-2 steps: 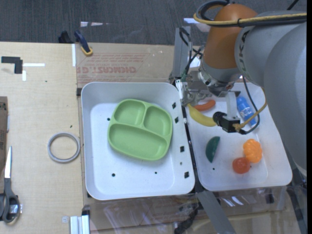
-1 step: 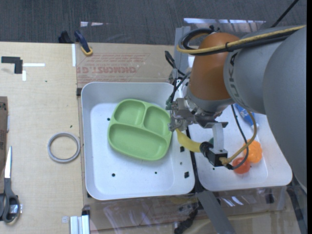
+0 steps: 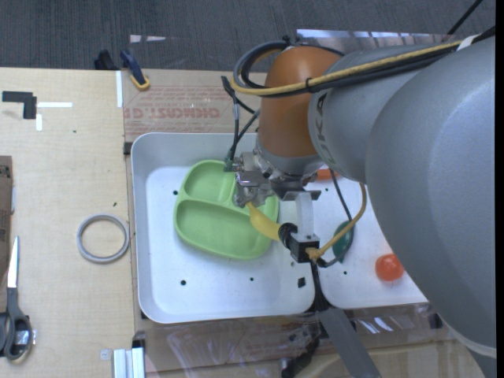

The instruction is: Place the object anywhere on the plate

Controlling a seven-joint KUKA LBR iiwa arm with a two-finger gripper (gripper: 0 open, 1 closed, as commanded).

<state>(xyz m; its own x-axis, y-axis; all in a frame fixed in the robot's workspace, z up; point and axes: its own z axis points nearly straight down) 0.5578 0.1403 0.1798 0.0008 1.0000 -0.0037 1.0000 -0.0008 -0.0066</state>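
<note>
Just below frame centre, a yellow banana-shaped object (image 3: 264, 222) lies over the right rim of the green two-compartment plastic plate (image 3: 213, 227). My gripper (image 3: 253, 186) sits just above it; I cannot tell its grip. Placement looks nearly done, release perhaps remaining.

Two white bins (image 3: 157, 235); one green plate (image 3: 209, 223); one yellow object (image 3: 264, 223); one orange ball (image 3: 388, 268); one tape ring (image 3: 103, 237).
</note>
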